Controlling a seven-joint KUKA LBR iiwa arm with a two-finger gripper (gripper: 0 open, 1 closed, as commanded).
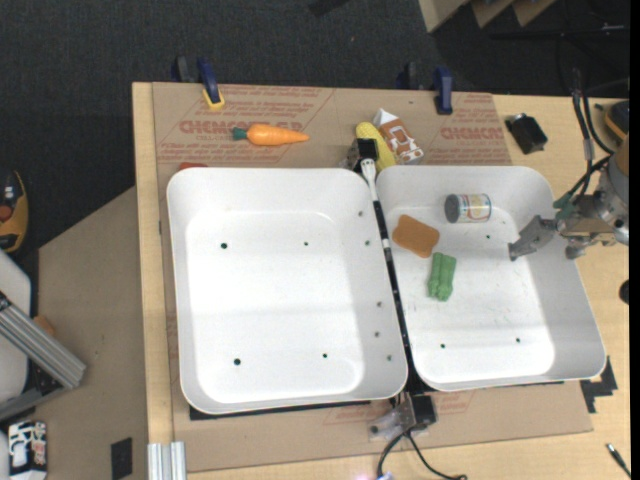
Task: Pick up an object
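Observation:
The right bin (560,353) holds three objects. A small grey can (467,208) with a yellow label lies on its side near the far wall. An orange-brown block (415,235) rests close to the bin's left wall, and a green piece (442,275) lies just in front of it. My gripper (548,245) hangs over the right bin's right rim, level with the can and well to its right. Its fingers (526,240) stand open and hold nothing.
The left bin (200,218) stands beside the right one. On the cardboard behind the bins lie a toy carrot (270,136), a yellow banana (369,140) and a small red-and-white box (399,140). Two blue clamps (443,90) grip the far edge.

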